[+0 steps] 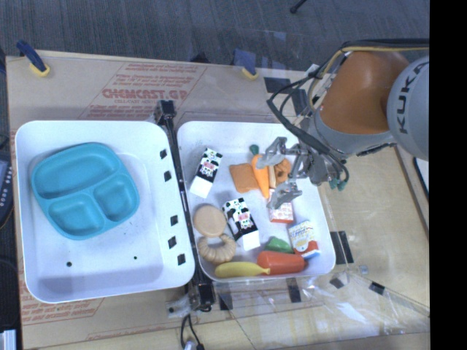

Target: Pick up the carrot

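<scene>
1 banana (238, 269), 1 carrot (260, 175), 2 cartons (207, 172)

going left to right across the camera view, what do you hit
blue tray → left milk carton → cookie → second milk carton → carrot → gripper → yogurt cup

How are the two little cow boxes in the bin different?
The upper cow carton stands farther up the right bin, beside the orange wedge; the lower cow carton sits by the round cookie. They tilt opposite ways. Both are white with black patches.
</scene>
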